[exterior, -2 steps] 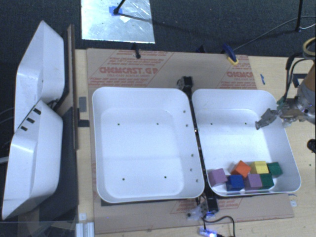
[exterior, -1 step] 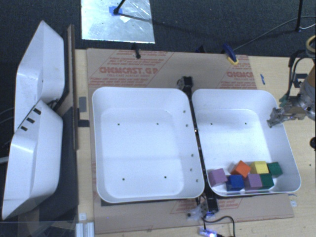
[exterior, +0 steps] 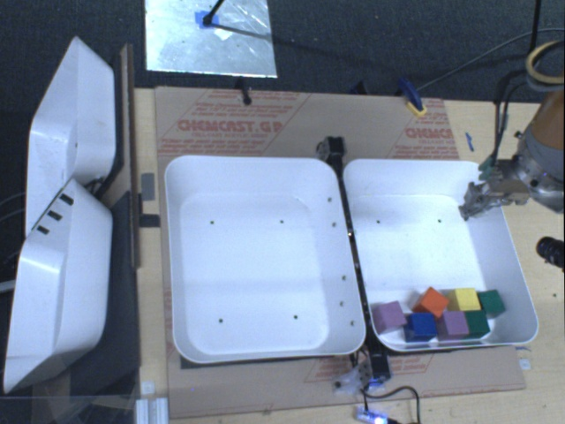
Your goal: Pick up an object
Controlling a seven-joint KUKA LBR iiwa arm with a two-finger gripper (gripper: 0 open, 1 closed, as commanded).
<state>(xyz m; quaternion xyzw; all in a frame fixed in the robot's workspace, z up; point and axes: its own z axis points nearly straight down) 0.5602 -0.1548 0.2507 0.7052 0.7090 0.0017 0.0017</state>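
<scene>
Several small coloured blocks cluster in the near corner of the right bin (exterior: 424, 201): a purple block (exterior: 388, 314), a blue block (exterior: 421, 326), an orange block (exterior: 432, 301), a yellow block (exterior: 464, 299), a second purple block (exterior: 455, 323) and a green block (exterior: 491, 303). My gripper (exterior: 477, 203) hangs over the right bin's far right rim, well away from the blocks. Nothing shows between its fingers.
The left bin (exterior: 256, 175) lies beside the right one, with a black clip (exterior: 334, 147) where they meet. White plastic covers (exterior: 62, 219) stand at the far left. A shiny metal sheet (exterior: 210, 25) lies behind the bins. Cables run at the upper right.
</scene>
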